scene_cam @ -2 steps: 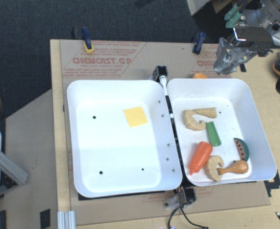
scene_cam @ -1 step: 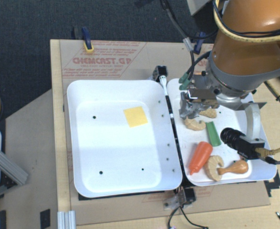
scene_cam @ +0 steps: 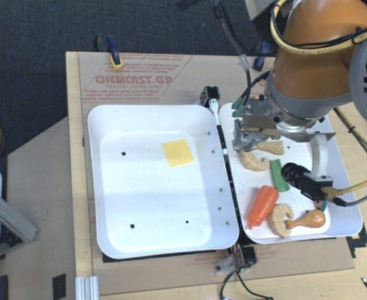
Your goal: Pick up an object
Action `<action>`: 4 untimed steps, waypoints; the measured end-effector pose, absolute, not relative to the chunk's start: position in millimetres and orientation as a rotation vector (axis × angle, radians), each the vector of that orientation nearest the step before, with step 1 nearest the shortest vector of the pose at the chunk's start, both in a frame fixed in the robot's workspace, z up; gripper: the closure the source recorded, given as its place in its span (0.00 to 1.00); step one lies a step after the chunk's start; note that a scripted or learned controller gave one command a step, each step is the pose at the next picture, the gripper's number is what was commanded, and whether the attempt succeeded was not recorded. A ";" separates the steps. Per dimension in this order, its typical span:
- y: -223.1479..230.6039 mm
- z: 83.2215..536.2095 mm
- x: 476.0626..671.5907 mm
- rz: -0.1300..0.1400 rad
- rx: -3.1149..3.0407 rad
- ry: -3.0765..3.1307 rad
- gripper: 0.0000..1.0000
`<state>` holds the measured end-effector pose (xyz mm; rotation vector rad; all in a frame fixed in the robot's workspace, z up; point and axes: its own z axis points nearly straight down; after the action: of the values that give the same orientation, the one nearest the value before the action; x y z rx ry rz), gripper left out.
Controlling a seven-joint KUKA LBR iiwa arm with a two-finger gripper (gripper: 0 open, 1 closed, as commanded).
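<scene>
My gripper point(scene_cam: 247, 141) hangs over the far left part of the right bin point(scene_cam: 352, 214), under the big orange wrist. Just below it lies a beige bread-like piece point(scene_cam: 254, 162), and a second beige piece point(scene_cam: 272, 147) sits beside it to the right. An orange carrot point(scene_cam: 262, 207) with a green top point(scene_cam: 278, 175) lies slantwise in the middle of that bin. A pale curled piece point(scene_cam: 279, 220) and a brown drumstick point(scene_cam: 309, 219) rest near the bin's front edge. I see nothing held by the gripper.
The left bin point(scene_cam: 108, 230) holds a flat yellow square point(scene_cam: 177, 152) near its far middle. The two bins meet along a ridge point(scene_cam: 227, 167) right beside the gripper. The arm covers the right bin's far right part.
</scene>
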<state>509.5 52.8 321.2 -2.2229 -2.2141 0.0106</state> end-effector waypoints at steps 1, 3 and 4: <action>92.3 545.1 486.3 -0.029 -2.224 -2.234 1.00; 168.4 469.6 489.3 -0.027 -2.217 -2.235 1.00; 177.8 540.2 479.0 -0.017 -2.222 -2.227 1.00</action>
<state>479.0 177.8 540.2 -2.2216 -2.2273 -0.0167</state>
